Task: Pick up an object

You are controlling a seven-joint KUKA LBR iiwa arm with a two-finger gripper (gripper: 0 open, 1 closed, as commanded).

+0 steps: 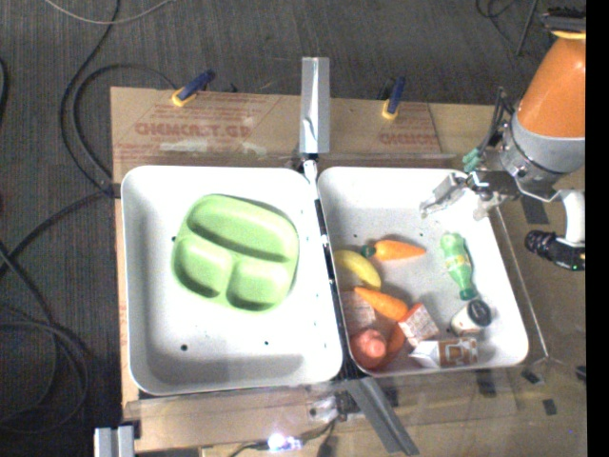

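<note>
Camera view: green bottle (457,265) lies capped, translucent.

Brown bench (238,127) under everything, red lettering printed along its far edge. Two white bins sit side by side on it: left bin (143,350) toward the left edge, right bin (400,198) toward the right. At the far edge, two blue-and-yellow clamps (193,87), and a metal post (315,108) stands between them.

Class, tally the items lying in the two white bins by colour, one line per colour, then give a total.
Green: 2 (divided tray, bottle)
Orange: 2 (carrots)
Yellow: 1 (banana)
Red: 1 (round fruit)
Mixed-colour small cartons: 3
Total: 9
</note>
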